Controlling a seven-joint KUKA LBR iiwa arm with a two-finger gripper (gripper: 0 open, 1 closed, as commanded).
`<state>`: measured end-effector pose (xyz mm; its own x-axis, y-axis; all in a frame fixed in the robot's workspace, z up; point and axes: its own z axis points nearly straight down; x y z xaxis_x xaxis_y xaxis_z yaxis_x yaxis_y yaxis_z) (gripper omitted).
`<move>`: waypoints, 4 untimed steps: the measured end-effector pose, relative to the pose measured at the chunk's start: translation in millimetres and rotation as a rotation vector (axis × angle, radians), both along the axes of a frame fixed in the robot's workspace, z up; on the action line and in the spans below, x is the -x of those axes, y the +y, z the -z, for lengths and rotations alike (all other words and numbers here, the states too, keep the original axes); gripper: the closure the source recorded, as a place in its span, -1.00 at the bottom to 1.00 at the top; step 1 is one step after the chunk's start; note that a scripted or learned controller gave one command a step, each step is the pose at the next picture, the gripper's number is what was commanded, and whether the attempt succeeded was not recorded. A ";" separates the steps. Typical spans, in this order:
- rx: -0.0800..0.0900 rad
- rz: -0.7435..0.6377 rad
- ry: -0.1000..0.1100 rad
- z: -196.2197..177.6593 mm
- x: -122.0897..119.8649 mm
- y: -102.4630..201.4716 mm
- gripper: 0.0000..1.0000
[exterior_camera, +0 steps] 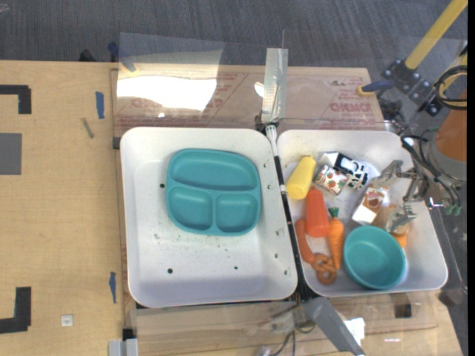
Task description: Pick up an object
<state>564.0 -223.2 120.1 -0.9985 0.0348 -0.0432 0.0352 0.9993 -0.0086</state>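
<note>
A pale wooden desk point(52, 221) carried black tape marks at far left, with dark grey carpet point(223, 13) beyond it. The left shallow white bin point(141, 273) held a teal three-compartment plastic plate point(213, 191). The right white bin point(434, 273) held a yellow cylinder point(300, 178), an orange carrot-shaped toy point(336, 237), a black-and-white toy point(354, 172) and a teal round bowl point(375, 256). The metal pincer point(404, 195) hung over that bin's right side, just above the bowl; whether it was spread or closed could not be told.
</note>
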 end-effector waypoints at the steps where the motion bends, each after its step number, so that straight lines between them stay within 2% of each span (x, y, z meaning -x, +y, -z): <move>1: 0.004 0.114 -0.036 6.1 21.9 -0.4 -1.00; 2: 0.004 0.153 -0.036 7.4 36.1 -2.4 -1.00; 3: 0.008 0.139 -0.037 9.1 61.4 -4.6 -1.00; 4: 0.010 0.118 -0.035 9.6 61.8 -4.5 -1.00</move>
<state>502.3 -227.7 110.5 -0.9854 0.1512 -0.0786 0.1528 0.9881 -0.0149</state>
